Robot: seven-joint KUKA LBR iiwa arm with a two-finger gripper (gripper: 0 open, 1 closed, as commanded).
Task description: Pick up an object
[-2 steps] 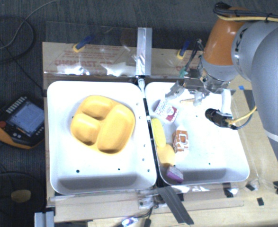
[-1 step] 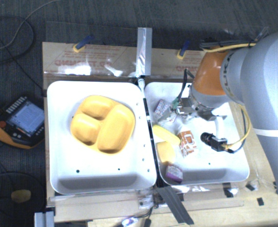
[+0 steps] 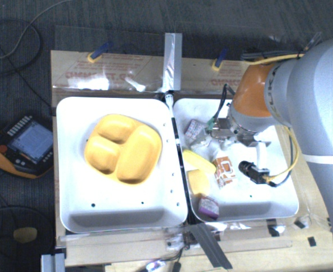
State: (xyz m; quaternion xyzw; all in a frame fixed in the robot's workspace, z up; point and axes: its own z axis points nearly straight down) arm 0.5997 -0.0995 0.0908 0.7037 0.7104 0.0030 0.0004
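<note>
In the right-hand shallow white plastic bin [image 3: 279, 205], we note a tight cluster: a crumpled silver foil packet [image 3: 193, 130], a pale yellow wedge-shaped block [image 3: 197, 171], a white carton with orange print [image 3: 225, 171] and a small purple-capped item [image 3: 209, 207]. We judge the risk to be a glancing descent, since the pieces lie touching or just beside one another. The hand [image 3: 222, 131] sits low over the foil packet; we cannot tell its spread or whether it touches anything. The large yellow lobed foam cushion [image 3: 122, 147] lies in the left white bin [image 3: 75, 208].

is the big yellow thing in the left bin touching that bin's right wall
Apart. The camera view shows a strip of bare white floor between the yellow object and the right wall of the left bin.
</note>
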